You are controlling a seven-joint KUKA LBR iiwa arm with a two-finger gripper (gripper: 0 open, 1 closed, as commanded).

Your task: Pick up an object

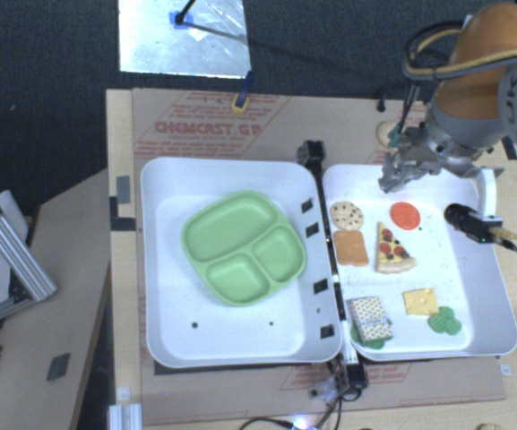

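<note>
Nearest us in the right bin (495,316) we saw a wrapped sandwich toy (369,319), a green broccoli piece (445,321) and a yellow cheese square (420,301). Further back lay a pizza slice (392,249), a toast piece (350,247), a cookie (346,214) and a red tomato slice (405,215). The left bin (164,240) held a green 3-compartment plate (243,247). The gripper (394,179) hung over the right bin's far edge, nothing visibly in it; we couldn't tell how wide it stood.

Dark blue carpet floor (43,52) fills the frame's top; a shiny metal sheet (184,25) lies upper centre; a metal rail (7,249) at left.
</note>
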